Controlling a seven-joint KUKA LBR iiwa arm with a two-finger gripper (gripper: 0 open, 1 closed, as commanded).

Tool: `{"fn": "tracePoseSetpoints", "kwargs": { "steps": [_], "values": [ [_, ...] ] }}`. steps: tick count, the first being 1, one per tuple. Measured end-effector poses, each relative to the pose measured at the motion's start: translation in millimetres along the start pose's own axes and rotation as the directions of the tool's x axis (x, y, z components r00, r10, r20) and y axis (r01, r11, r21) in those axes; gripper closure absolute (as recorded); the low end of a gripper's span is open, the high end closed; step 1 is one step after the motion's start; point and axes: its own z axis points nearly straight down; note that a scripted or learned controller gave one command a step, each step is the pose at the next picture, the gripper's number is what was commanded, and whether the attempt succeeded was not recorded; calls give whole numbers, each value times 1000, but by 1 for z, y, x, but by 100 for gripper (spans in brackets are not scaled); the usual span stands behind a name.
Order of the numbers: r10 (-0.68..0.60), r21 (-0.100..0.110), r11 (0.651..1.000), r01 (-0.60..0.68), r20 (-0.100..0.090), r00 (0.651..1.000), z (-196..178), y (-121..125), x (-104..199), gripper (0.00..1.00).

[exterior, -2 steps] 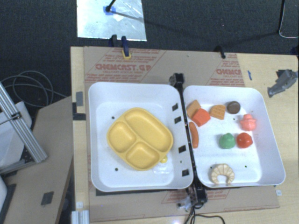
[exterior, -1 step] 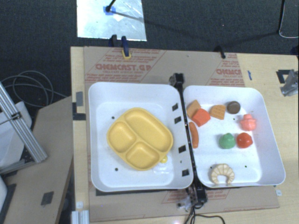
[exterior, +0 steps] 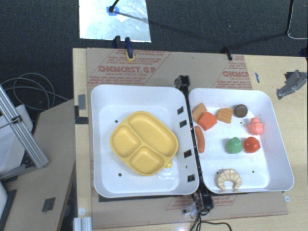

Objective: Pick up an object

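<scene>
The right bin (exterior: 274,129) holds several toy foods. An orange wedge (exterior: 198,110), a red-orange block (exterior: 208,121) and a long orange sausage (exterior: 199,138) lie near its left wall. A tan waffle piece (exterior: 224,115), a brown ball (exterior: 240,110) and a pink piece (exterior: 255,126) sit toward the back. A green ball (exterior: 234,145) and a red tomato (exterior: 251,144) rest side by side in the middle, and a croissant (exterior: 229,179) lies at the front. My gripper (exterior: 290,83) is a grey shape at the right edge, beyond the bin's far right corner, apart from every object.
A yellow divided plate (exterior: 144,142) lies in the left bin (exterior: 103,129). Black clips line the shared wall (exterior: 190,134) between the bins. A shiny sheet (exterior: 115,13) lies on the dark floor behind the bench, and an aluminium frame (exterior: 21,134) stands at the left.
</scene>
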Motion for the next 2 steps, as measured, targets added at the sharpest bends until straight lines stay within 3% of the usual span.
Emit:
{"fn": "tracePoseSetpoints", "kwargs": {
  "steps": [1,2],
  "values": [
    [-5,-5,1000,5,2,1000,-12,1,0,100],
    [-4,-4,1000,4,2,1000,-11,1,0,0]
  ]
}}
